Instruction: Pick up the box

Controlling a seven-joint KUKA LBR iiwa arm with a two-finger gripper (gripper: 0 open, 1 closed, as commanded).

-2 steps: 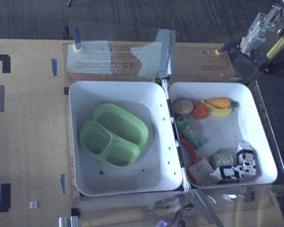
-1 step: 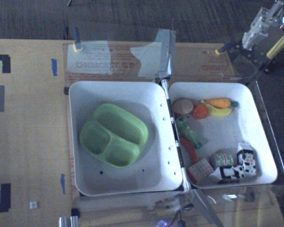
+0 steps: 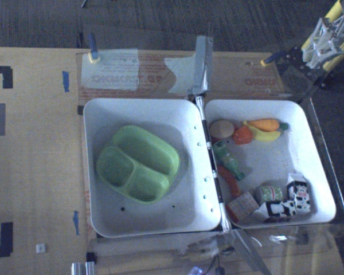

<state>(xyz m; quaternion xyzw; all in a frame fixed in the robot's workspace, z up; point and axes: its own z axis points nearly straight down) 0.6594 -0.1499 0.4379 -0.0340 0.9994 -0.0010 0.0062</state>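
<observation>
A small brown box (image 3: 242,205) lies at the front left of the right bin (image 3: 315,153), against the divider. To its right is a black-and-white cow-patterned carton (image 3: 298,196), with a second black-and-white piece (image 3: 278,209) in front of it. My gripper (image 3: 327,34) is a grey and yellow assembly at the top right. It hangs outside the bins, past the right bin's far corner and well away from the boxes. Nothing is seen in its grasp.
The right bin also holds a small can (image 3: 268,193), a green bottle (image 3: 228,160), a red chili (image 3: 229,180), a brown bun (image 3: 222,129), a tomato (image 3: 242,134), a carrot (image 3: 264,124) and a banana (image 3: 268,135). A green divided plate (image 3: 139,163) lies in the left bin (image 3: 97,211).
</observation>
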